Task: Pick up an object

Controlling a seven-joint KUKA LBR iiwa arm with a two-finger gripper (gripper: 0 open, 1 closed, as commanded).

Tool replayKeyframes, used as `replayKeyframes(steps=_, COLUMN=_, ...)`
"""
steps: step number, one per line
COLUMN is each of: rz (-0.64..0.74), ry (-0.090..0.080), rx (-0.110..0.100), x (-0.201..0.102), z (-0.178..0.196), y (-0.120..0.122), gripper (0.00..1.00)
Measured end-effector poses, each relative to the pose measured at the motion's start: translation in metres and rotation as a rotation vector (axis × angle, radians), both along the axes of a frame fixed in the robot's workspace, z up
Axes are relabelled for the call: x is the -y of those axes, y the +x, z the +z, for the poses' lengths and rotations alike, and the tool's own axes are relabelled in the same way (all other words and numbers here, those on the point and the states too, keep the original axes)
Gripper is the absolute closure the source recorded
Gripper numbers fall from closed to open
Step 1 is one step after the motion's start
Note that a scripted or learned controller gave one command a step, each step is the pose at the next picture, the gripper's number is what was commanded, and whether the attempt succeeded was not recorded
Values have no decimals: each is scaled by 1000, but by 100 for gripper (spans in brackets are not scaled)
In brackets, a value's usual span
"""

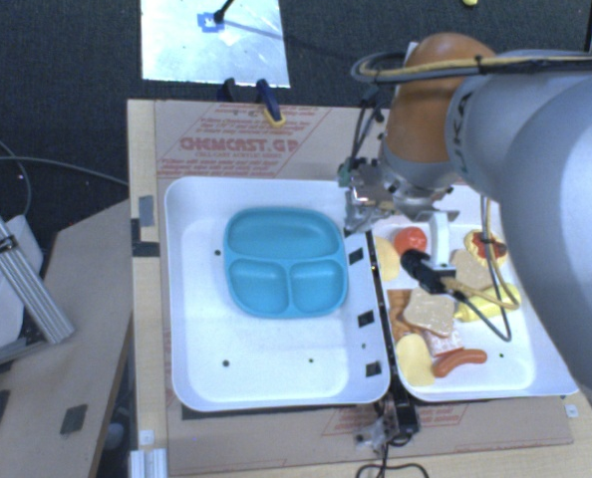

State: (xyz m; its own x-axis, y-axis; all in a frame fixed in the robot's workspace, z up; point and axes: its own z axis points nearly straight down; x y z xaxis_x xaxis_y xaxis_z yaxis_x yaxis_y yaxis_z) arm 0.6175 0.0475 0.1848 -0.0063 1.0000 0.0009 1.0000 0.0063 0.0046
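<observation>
**A:** Where does the gripper (362, 205) sit?

**B:** At the right bin's (512, 358) 10 o'clock corner, over the rim where it meets the left bin (276, 358). The grey arm (535, 147) comes in from 3 o'clock.

**A:** Open or closed? Holding anything?

**B:** I cannot tell. The wrist hides it from above, and nothing can be seen in its grasp.

**A:** And the things to pick?

**B:** They are all in the right bin. A red tomato (411, 239) lies near the gripper, at its 4 o'clock. A toast slice (430, 313) lies toward 9 o'clock of the bin's middle. A sausage (459, 360) lies at 6 o'clock, close to the near rim. Yellow pieces sit among them, too jumbled to name.

**A:** The left bin?

**B:** It has a blue plate (281, 262) with three compartments, set flat, a little toward 12 o'clock of the middle.
</observation>
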Motion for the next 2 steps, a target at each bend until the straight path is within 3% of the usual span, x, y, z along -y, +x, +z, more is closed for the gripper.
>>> replayKeyframes(steps=1, rz=-1, ry=-1, rx=-3, x=1, z=0, y=-2, gripper=0)
replayKeyframes(steps=2, rz=-10, ry=-4, rx=-4, x=57, z=0, y=-5, gripper=0)
